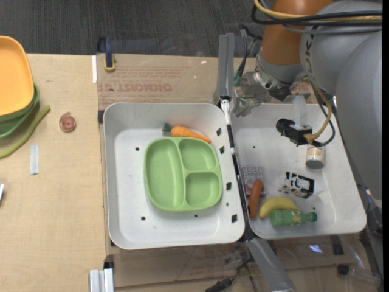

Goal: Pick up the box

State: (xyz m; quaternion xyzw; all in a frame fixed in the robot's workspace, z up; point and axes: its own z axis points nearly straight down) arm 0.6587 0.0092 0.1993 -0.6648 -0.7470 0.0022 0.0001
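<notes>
We read the tool as parked at the far-left corner of the right white bin, over the divider; can't tell how far it's open, and we see nothing in it. Likely target: the small flat white box with red print, lying flat on the bin floor near the left wall, just beside the red sausage-shaped toy. Yellow banana and green bottle crowd the near side, so approach from above. Green divided plate sits in the left white bin.
</notes>
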